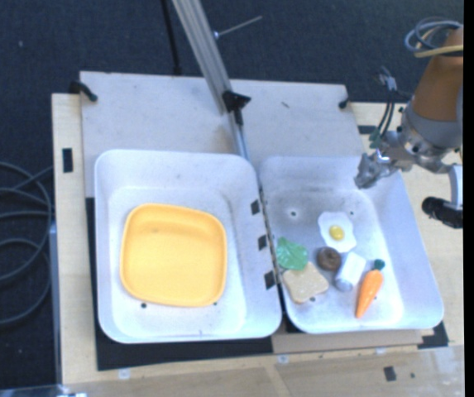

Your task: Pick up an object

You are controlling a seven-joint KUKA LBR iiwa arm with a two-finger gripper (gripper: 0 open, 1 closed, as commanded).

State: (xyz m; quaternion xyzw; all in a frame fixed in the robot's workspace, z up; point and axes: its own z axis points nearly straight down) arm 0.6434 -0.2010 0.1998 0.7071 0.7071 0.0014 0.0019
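Tabletop (71,222): pale wooden board, with a white sheet at the back and two shallow white bins side by side.
Left bin (108,180): glossy moulded plastic with rounded corners; it holds a yellow plate (173,255), squarish with soft corners and a raised rim, lying flat.
Right bin (410,279): same white plastic, scuffed and greyish toward the far wall; the toy food sits clustered in its near half.
Fried egg (337,231): flat white blob with a round yellow yolk, near the bin's middle.
Chocolate donut (329,259): small brown ring just in front of the egg.
Green leaf piece (291,255): crinkled, by the left wall.
Toast slice (305,284): tan and flat, touching the leaf's near edge.
White block (350,270): small, smooth, between donut and carrot.
Carrot (369,292): smooth orange cone with a green tip, lying aslant beside the block.
End effector (371,172): grey metal, over the right bin's far right corner, well apart from the food (finger state cannot be told from here).
Arm (437,89): grey with an orange band.
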